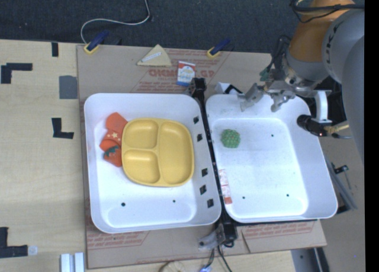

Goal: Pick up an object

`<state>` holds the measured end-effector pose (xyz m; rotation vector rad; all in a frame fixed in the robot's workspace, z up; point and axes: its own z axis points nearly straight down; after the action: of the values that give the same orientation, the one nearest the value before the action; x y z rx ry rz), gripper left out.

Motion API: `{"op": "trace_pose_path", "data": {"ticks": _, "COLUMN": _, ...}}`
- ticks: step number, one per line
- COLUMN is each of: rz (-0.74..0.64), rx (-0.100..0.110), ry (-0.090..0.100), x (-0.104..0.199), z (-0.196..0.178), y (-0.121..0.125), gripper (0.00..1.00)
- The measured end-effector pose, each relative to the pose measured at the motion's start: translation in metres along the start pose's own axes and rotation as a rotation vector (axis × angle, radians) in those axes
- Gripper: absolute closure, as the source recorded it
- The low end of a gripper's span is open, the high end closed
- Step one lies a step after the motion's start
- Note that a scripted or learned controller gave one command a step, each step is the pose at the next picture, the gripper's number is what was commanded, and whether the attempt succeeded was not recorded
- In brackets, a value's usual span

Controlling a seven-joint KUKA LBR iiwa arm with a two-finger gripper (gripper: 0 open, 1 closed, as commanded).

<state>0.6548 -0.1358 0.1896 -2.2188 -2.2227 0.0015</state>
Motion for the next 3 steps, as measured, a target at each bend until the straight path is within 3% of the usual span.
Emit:
{"op": "trace_pose_path", "data": {"ticks": 1, "rz": 0.001, "rx": 0.0, "ry": 0.0, "x": 0.041, "z": 0.101, "y": -0.05, "gripper": 0.0}}
{"op": "trace_pose_path", "data": {"ticks": 2, "rz": -0.001, "rx": -0.004, "ry": -0.001, "x": 0.034, "z": 0.104, "y": 0.014, "gripper": 0.0}}
{"op": "trace_pose_path", "data": {"ticks": 3, "rz": 0.001, "rx": -0.004, "ry": -0.002, "x": 0.02, "z": 0.103, "y": -0.051, "gripper": 0.0}}
